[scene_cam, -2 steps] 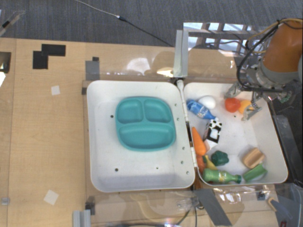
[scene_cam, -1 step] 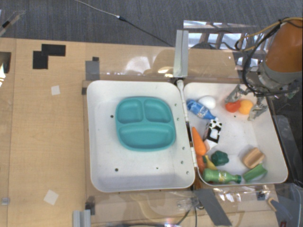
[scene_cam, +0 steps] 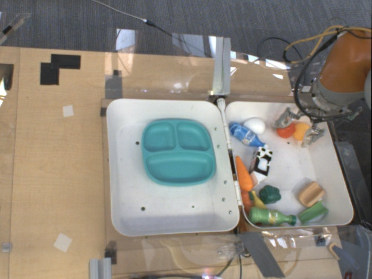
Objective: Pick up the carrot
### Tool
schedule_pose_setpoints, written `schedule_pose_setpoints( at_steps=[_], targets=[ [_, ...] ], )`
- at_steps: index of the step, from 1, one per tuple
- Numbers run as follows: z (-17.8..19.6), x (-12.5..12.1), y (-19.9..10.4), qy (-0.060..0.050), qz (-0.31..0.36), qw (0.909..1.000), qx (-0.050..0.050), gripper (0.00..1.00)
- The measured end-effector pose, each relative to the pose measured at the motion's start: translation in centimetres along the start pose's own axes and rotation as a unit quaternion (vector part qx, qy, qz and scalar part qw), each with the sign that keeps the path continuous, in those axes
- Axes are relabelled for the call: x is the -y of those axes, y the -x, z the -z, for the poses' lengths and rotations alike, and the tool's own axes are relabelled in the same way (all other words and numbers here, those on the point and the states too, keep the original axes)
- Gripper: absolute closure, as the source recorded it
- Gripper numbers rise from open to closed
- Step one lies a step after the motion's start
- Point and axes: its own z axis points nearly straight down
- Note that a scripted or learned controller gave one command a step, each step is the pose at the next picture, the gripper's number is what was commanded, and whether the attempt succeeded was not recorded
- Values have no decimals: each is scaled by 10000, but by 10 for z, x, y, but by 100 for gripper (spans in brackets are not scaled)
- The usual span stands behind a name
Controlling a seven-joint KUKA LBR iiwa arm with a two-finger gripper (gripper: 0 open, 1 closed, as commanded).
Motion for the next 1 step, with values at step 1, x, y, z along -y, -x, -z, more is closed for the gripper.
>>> schedule_pose_setpoints(
  at_steps=[1],
  targets=[
    [17,4,3,-72,-15,10000,44,100]
  ],
)
